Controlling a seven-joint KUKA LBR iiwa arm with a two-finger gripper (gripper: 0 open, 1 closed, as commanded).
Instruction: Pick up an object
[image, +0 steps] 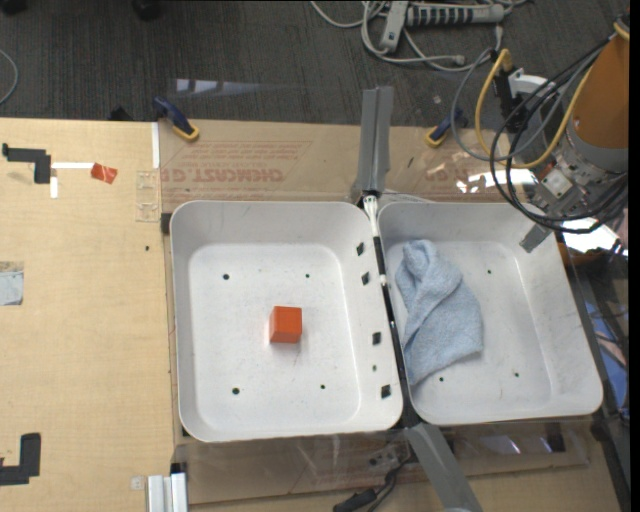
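1. I take the left bin (200, 400) as my landmark. To its left lies bare tabletop (80, 300), carrying some black marks and a small red tag (103, 173) well up and away from the bin's far left corner.
2. Inside the left bin, a little left of its middle, sits the orange block (286, 325). It stands alone on the white floor, well apart from every wall.
3. The block looks like a small cube with flat faces and crisp edges, bright orange, its top paler than the shadowed front. I judge it rigid and easy to pinch across two opposite faces.
4. Just right of the left bin, touching it along the shared rim, is the right bin (560, 370). A crumpled light-blue cloth (435, 310) lies against the side nearest the left bin.
5. My arm (600, 100) sits beyond the right bin's far right corner, far from the left bin, with cables around the wrist. I cannot tell how my gripper is set.
6. Nothing is picked yet. To do this well I would choose the block, travel over the cloth to the left bin, centre above the cube, square up to its sides, and descend straight.
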